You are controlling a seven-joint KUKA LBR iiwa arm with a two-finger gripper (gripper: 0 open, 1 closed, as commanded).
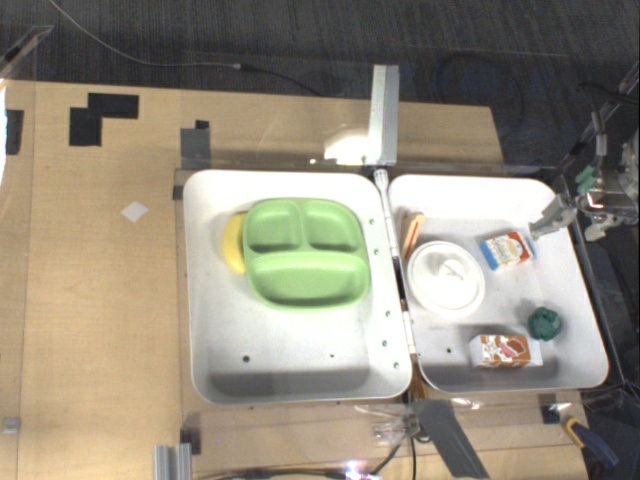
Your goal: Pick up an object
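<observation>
From above, the gripper (549,220) hung at the right bin's (572,368) far right rim, just beside a small carton (504,250); whether it gripped anything could not be told. That bin also held a white lid (446,276), a second carton (505,350) and a green knob (544,322). The left bin (215,358) held a green tray (304,251) over something yellow (232,244).
</observation>
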